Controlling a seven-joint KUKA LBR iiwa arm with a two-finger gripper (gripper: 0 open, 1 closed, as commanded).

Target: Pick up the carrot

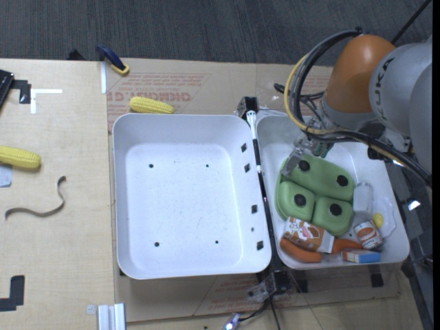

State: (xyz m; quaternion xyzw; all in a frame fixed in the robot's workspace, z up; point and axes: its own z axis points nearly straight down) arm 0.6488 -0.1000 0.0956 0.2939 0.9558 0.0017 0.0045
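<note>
Peeking from under green blocks point(316, 191), the carrot point(347, 244); jaws' state impossible to tell.

From my seat, the claw point(307, 151) hangs over the far left part of the right bin point(389, 253). Just on the near side of the claw, touching it as far as I can tell, lies the lumpy block point(317, 190) with three holes. Nearer still sits the carrot point(347, 243), with a snack packet point(304, 232) to its left, a sausage point(300, 252) before that, and a small jar point(369, 234) to its right. Left of the claw stands the left bin point(185, 261). Farther left (out on the bench point(55, 253)) lie two corn cobs point(150, 105), one behind that bin.
</note>
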